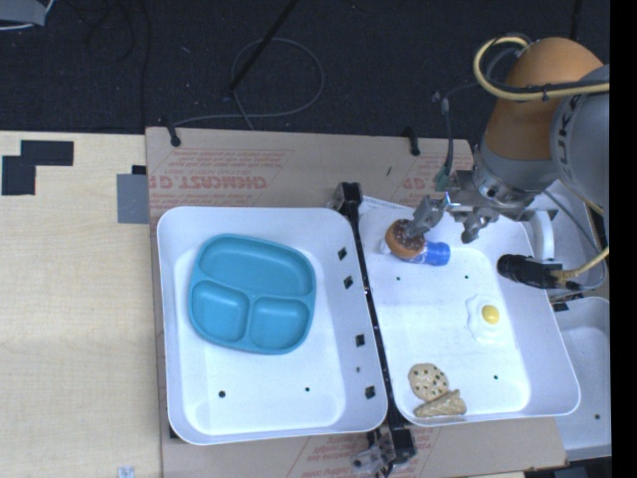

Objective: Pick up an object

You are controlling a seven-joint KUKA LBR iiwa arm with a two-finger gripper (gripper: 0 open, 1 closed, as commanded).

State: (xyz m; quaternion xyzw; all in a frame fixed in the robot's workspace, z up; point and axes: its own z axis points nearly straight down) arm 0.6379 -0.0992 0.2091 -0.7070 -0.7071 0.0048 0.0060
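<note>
My gripper (448,225) hangs over the far left part of the right bin (537,366), open, with nothing between its fingers. Its left finger (426,217) ends right above a brown frosted doughnut (403,239), which lies against a small blue cylinder (436,254). Further along the bin floor rest a fried egg (486,317), a speckled cookie (428,376) and a tan cracker piece (441,403) near the front edge.
The left bin (199,396) holds a blue divided plate (251,293). A black divider rail (363,307) runs between the two bins. The arm's grey and orange body (542,98) stands over the right bin's far right corner.
</note>
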